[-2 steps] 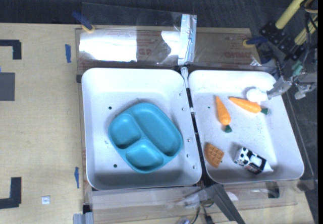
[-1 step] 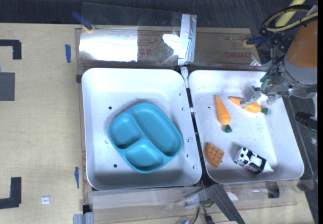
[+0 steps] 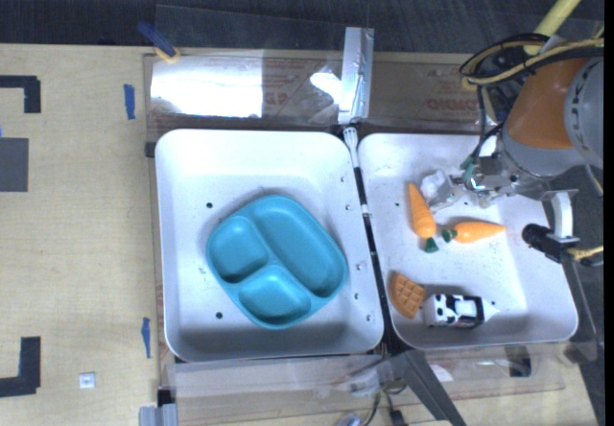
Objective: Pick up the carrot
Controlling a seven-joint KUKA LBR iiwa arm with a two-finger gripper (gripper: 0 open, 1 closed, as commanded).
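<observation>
1. In the left bin (image 3: pixel 182 223) lies a blue divided plate (image 3: pixel 276 259).
2. In the right bin (image 3: pixel 537 314), the end effector (image 3: pixel 459 182) hovers over two carrots (image 3: pixel 420 211) (image 3: pixel 474 232); its grip cannot be told.
3. Nearer the front edge: a waffle (image 3: pixel 407 294) and a black-and-white toy (image 3: pixel 454 310).

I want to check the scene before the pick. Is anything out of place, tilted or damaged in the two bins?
Nothing looks damaged or spilled. One oddity: two carrots lie in the right bin, one nearly upright in the view, one lying across, so the target is ambiguous. The blue divided plate sits askew in the left bin.
</observation>
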